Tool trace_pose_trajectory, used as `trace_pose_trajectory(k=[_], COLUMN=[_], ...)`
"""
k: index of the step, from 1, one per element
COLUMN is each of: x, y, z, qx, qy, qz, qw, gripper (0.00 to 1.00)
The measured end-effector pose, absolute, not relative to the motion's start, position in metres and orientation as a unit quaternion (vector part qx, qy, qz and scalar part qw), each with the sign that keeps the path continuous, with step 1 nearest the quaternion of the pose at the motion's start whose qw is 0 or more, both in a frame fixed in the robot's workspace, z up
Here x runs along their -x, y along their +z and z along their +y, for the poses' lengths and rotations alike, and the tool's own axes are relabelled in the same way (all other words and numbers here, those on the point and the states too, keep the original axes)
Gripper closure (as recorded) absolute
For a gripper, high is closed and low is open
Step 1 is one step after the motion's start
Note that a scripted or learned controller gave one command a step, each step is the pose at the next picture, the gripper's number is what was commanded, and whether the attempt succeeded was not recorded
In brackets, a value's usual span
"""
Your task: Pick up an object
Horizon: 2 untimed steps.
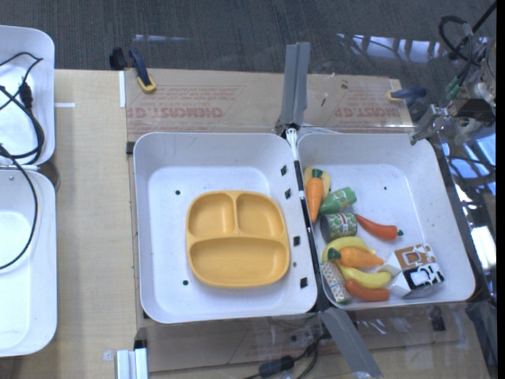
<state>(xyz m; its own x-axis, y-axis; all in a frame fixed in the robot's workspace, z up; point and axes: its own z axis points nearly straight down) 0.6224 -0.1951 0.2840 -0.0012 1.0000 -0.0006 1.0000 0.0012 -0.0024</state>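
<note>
The right bin (394, 176) holds a pile of toy food along its left and near sides. A carrot (314, 196) lies at the far left, with a green can (338, 201) and a second can (339, 226) beside it. A red chili (379, 228) lies near the middle. A yellow banana (364, 275) and orange pieces (360, 257) sit at the front, next to a black-and-white box (424, 276). My gripper (432, 123) hangs over the bin's far right corner, well apart from all the objects.
The left bin (158, 212) holds a yellow divided plate (237, 238). A grey post (296, 85) rises behind the wall between the bins. White trays with black cables (24, 133) stand at the far left. Blue clamps (142, 73) sit on the bench's far edge.
</note>
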Motion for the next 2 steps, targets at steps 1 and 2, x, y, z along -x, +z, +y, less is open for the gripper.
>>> trace_pose_trajectory(k=[1, 2], x=[-0.549, -0.526], y=[0.165, 0.091], z=[-0.203, -0.169], qx=[0.638, 0.614], qy=[0.0008, 0.0003], qz=[-0.770, -0.789], qw=[0.001, 0.001], gripper=[0.00, 0.00])
